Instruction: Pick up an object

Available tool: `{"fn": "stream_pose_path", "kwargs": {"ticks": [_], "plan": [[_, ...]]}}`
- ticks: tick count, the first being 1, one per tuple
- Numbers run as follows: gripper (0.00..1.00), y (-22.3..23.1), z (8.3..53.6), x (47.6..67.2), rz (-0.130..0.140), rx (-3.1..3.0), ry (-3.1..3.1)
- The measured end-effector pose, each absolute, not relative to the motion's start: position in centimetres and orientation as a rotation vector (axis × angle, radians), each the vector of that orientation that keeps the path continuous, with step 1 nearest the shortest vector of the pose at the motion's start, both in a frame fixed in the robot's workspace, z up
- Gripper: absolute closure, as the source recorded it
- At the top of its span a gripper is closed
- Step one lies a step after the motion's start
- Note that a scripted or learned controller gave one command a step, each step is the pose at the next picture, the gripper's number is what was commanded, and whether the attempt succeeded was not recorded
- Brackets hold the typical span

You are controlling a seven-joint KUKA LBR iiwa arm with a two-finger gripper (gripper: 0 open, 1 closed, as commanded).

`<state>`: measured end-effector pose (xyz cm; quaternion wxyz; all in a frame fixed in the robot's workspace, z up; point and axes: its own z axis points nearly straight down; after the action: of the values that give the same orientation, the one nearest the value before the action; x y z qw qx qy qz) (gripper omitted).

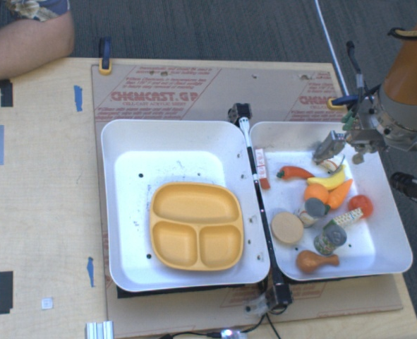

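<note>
Nearest us, at the bottom edge of the bench, a tangle of cable and a clamp (275,299) sits where the two bins meet. From there we turn to the gripper (333,149), which hangs over the upper part of the right bin (391,256). We cannot tell how its jaws stand, and we see nothing between them.

Just at 6 o'clock from the gripper lies a yellow banana (328,179), touching an orange carrot (339,193); a red chilli (294,172) lies at 8 o'clock. Farther toward 6 o'clock we find a tan round disc (288,227), a grey round piece (330,237), a red tomato (360,205) and a brown pear-shaped piece (314,261). These toy foods are the things to pick, all resting on the bin floor.

At 9 o'clock, the left bin (123,189) holds a yellow three-compartment tray (196,226), lying flat.

Both bins rest on a brown board (166,94) printed in red with "CHEMCAST GP", laid on a pale wooden bench (39,203) marked with blue and black tape. Beyond lies dark carpet (208,13). A person's forearm (25,37) rests at the bench's 11 o'clock corner.
</note>
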<state>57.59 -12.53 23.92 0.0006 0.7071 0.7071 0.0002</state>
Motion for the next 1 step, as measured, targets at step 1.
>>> {"fn": "stream_pose_path", "kwargs": {"ticks": [1], "plan": [[0.0,-11.28,10.94,57.84,-0.001,2.223,2.221]]}}
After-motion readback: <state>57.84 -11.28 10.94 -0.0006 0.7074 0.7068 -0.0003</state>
